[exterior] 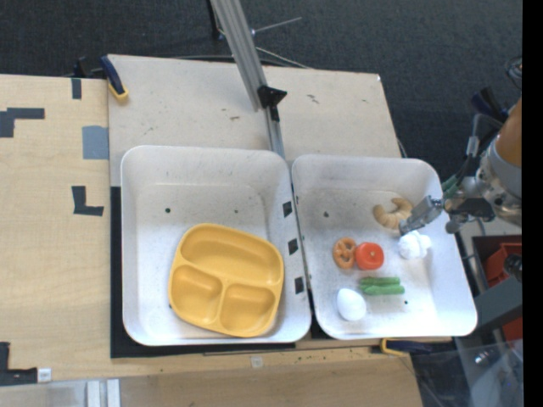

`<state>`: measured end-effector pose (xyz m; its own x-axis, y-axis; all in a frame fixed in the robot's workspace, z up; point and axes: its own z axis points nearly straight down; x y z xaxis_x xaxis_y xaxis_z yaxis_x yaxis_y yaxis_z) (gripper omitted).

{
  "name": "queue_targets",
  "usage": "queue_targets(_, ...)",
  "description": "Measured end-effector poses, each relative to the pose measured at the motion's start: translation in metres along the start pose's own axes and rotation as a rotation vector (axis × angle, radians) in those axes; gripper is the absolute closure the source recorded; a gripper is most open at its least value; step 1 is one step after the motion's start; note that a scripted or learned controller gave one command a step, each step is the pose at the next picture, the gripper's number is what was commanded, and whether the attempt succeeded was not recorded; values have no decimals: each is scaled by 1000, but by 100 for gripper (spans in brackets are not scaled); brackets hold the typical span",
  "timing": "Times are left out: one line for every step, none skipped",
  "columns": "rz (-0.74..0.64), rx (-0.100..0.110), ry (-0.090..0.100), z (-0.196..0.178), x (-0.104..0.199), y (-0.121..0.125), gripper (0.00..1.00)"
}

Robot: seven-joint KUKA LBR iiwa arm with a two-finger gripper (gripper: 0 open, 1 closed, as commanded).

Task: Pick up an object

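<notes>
Camera view, from above the bench: at the far left of the frame lies a pale wooden surface (42, 227) marked with grey tape, and a yellow-handled clamp (114, 79) sits at the upper left corner of the beige board (212, 100) under the bins. A grey metal pole (242, 45) slants down from the top centre to the seam between the two bins.

Left of centre, the left white bin (144, 227) holds a yellow divided tray (226, 280), lying flat toward the bin's lower right.

Right of centre, the right white bin (327, 193) holds the loose objects. A small orange pretzel-shaped piece (344, 253) touches a red tomato-like ball (369, 255); just below them lie a green bean-like strip (382, 287) and, lower left of it, a white egg (350, 304). A tan croissant-shaped item (391, 214) lies in the upper right part of the bin, and a small white lumpy object (414, 246) rests near the right wall.

At the right edge the arm's gripper (422, 217) reaches over the bin wall, its grey fingers (416, 221) low between the croissant-shaped item and the white lumpy object. Nothing can be seen between them; whether they are spread or pressed together cannot be told from this angle.
</notes>
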<state>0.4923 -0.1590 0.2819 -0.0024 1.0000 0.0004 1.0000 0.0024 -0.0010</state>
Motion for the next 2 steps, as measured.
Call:
queue_targets(0, 0, 0, 0, 0, 0, 0)
queue_targets(2, 5, 0, 45, -3, 4, 0)
